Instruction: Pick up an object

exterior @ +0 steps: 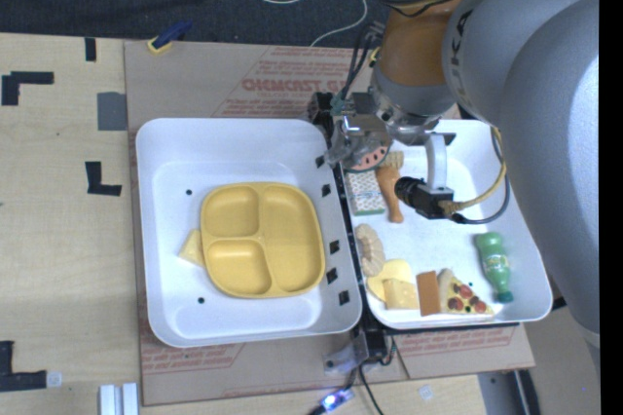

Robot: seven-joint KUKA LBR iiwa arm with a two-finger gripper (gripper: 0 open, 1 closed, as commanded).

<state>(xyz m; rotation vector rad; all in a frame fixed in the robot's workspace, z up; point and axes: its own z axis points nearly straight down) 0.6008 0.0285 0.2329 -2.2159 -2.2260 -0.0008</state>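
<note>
My gripper (362,148) hangs low over the far left corner of the right bin (521,306), under the grey arm and its orange band. Right below it lie a pink-red slice-shaped toy (374,157) and a small checkered packet (366,194). A brown stick-shaped toy (393,192) lies just to their right. Nearer the front of this bin are a pale ridged piece (370,247), yellow cheese wedges (393,284), a brown slab (428,292), a pizza slice (464,297) and a green bottle (494,265). The gripper hides part of the slice-shaped toy.
The left bin (161,169) holds a yellow divided plate (263,239) with a pale yellow wedge (190,248) tucked under its left edge. The wall between the bins (341,238) runs just left of the gripper. A black cable loops at the wrist (467,204).
</note>
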